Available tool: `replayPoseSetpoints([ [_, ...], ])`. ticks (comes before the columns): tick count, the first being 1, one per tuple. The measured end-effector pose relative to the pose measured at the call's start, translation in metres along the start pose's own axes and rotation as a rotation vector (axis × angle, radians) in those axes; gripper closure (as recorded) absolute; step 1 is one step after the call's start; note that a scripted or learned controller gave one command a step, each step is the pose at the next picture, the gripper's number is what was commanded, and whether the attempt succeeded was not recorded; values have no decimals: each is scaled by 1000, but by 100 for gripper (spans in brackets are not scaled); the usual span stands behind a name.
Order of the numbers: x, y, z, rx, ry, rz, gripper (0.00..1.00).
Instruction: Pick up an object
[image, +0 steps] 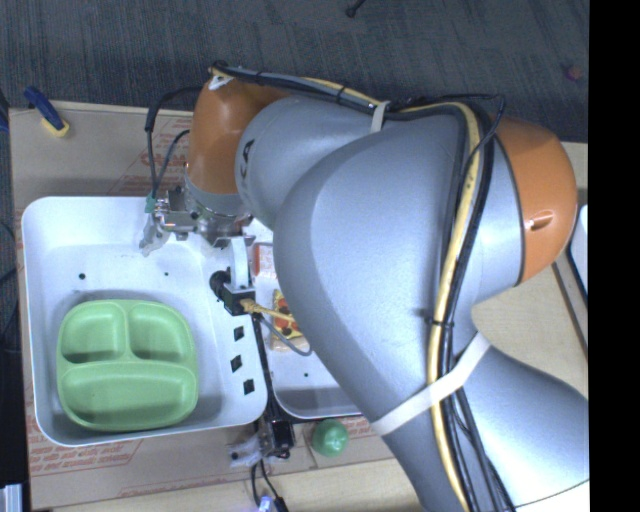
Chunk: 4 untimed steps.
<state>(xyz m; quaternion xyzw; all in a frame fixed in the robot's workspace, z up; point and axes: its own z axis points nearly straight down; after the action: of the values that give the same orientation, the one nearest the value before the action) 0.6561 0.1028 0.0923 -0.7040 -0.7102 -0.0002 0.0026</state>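
Left bin (40, 300): one green divided tray (127, 363) fills the near-left corner; bare white floor along the far wall and right side. My gripper (160, 225) hangs over that far strip (fingers too small to judge, nothing seen between them). My arm (380, 250) slants in from the right, covering most of the right bin (310, 395). One green ball (328, 437) lies outside, on the bench.

Even, soft overhead light; the shallow white plastic bin (60, 250) looks bright, shadows faint, focus slightly soft throughout.
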Motion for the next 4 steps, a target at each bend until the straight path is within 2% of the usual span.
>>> replayPoseSetpoints([
  [4, -1, 0, 0, 0, 2, 0, 0],
])
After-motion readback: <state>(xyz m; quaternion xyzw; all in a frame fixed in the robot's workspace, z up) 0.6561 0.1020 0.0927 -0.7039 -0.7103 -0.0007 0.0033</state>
